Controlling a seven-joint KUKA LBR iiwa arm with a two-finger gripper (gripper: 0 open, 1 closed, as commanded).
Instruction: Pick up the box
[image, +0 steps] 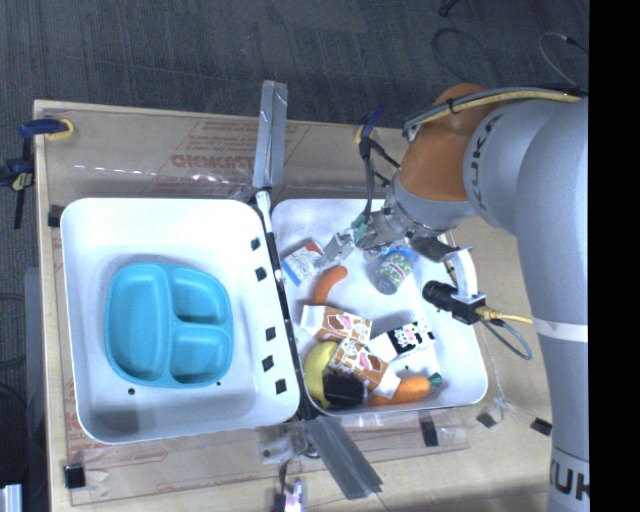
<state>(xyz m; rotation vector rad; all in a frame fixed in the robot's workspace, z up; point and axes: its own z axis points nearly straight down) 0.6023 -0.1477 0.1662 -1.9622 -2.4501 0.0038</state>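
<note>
Camera view has the gripper (372, 232) low at the upper middle of the right bin (470, 375), beside a clear bottle (392, 268); how it is set I cannot tell. The box (345, 328), patterned and small, lies lower in the frame, mid-bin, packed against a sausage (328, 284), a yellow fruit (318, 368), a carrot (412, 386) and a black-and-white carton (408, 340). That crowding is the danger: a descent slightly off would likely pinch a neighbour or tip the box away, and the bottle could roll aside.

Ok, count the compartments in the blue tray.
3. The blue tray in the left bin has one long compartment on its left, and two smaller ones on its right, upper and lower.
</note>
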